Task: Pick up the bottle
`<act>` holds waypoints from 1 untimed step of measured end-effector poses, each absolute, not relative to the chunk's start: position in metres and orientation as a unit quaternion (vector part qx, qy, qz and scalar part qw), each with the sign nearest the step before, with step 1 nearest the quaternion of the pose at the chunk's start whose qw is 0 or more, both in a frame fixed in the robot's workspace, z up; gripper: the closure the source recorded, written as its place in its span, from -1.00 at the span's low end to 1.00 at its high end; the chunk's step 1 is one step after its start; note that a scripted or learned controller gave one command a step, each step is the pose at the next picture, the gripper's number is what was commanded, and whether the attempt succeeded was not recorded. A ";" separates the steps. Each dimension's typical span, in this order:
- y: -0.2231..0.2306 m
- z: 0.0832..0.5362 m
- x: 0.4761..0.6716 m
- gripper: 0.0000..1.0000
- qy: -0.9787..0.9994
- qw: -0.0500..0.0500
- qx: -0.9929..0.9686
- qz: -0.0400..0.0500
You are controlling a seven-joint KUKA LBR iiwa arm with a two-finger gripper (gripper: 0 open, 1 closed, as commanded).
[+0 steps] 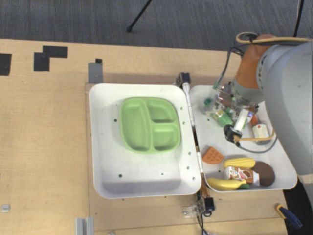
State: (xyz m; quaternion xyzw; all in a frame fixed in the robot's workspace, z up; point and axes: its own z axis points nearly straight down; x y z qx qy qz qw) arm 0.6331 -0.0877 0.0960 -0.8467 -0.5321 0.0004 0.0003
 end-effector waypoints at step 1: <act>-0.060 0.236 0.587 1.00 -0.494 -0.001 -0.869 -0.002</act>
